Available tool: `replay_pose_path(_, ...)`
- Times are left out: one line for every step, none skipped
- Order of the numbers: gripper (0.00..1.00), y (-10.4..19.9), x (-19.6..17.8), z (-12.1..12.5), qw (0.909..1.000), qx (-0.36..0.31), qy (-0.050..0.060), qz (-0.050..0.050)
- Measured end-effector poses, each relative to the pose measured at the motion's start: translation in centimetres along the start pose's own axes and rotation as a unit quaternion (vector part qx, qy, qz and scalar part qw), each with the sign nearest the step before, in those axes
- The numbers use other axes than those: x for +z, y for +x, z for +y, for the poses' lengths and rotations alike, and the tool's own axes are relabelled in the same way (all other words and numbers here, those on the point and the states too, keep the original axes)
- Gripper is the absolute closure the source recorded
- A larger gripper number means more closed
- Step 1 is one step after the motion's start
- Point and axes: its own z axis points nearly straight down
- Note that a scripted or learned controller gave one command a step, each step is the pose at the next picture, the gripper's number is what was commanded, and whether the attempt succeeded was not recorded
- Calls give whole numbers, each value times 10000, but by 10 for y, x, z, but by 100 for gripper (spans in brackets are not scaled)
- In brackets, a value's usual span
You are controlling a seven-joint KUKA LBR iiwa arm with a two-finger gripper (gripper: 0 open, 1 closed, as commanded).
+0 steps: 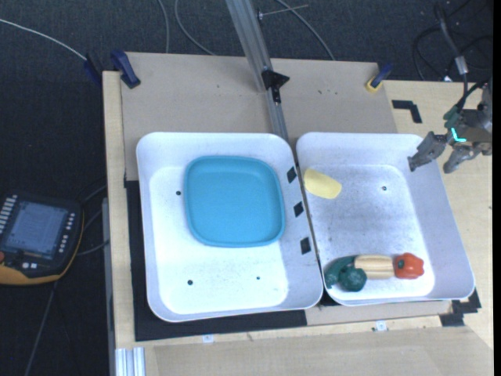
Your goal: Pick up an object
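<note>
Two white bins on the bench, with the gripper at the far right rim.

Nearest, in the right bin (pixel 438 233), a green piece (pixel 347 276), a tan roll (pixel 374 267) and a red piece (pixel 408 266) lie in a row touching the near wall, long axis left to right. The middle floor is open. A yellow object (pixel 322 184) lies by the far left wall, pointing right. The left bin (pixel 156 288) bears a blue plate (pixel 233 200). The gripper (pixel 441 156) hangs over the right rim, fingers spread, holding nothing.
</note>
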Motion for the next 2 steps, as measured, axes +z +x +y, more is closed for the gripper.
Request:
replay_pose_path(0,0,0,0,10000,0,0,0)
replay_pose_path(0,4,62,1,10000,-2,26,6)
